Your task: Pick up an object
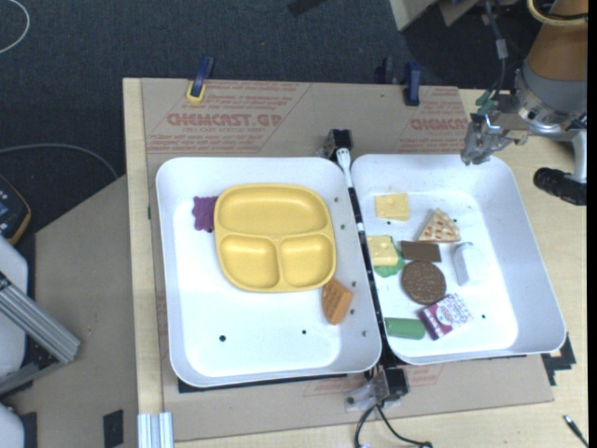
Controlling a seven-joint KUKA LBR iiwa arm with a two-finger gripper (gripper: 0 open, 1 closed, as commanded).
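1 purple item (203,213) hides half under the yellow tray (276,235); the gripper (478,148) is too small to tell its state.

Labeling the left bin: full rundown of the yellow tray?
The yellow tray looks like matte moulded plastic, with rounded corners and three compartments: one long one at the back, two smaller ones in front. It lies flat and upright in the left bin, toward its back. A purple piece lies against its left edge; a tan piece sits by its front right corner.
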